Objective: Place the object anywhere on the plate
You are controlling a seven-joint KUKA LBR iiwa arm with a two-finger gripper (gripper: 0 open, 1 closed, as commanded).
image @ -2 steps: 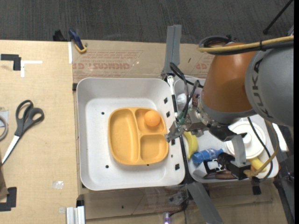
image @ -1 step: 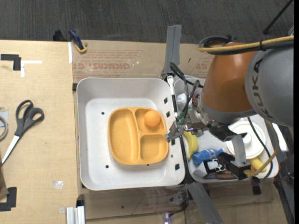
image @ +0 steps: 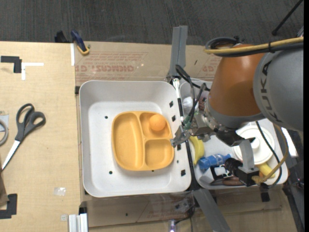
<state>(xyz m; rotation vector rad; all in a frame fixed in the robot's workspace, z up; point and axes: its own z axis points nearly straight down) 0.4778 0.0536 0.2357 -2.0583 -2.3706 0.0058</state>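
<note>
A small orange ball (image: 157,123) sits in the top right pocket of the yellow plate (image: 126,141), the pocket nearest the right wall of the left bin (image: 91,144). The plate has three pockets, one long one on its left side and two small ones on its right, and it lies in the middle of that bin. So the job looks done to me: the ball is on the plate and nothing is touching it. The claw (image: 179,137) is just beside the plate, over the wall between the two bins, and I cannot tell how far open it is or if it has hold of anything. What may be left is for the arm (image: 241,86) to pull away. The right bin (image: 208,181) has a yellow banana (image: 197,148), a blue thing (image: 212,161), a white round thing (image: 258,146) and a small yellow thing (image: 266,169) in it. On the arm I can read the big letters "KU", part of its maker's name. The brown cardboard (image: 125,64) along the back edge of the counter (image: 38,129) has red writing, but it is upside down and too faint to read. Black scissors (image: 21,127) lie near the counter's left edge.
</note>
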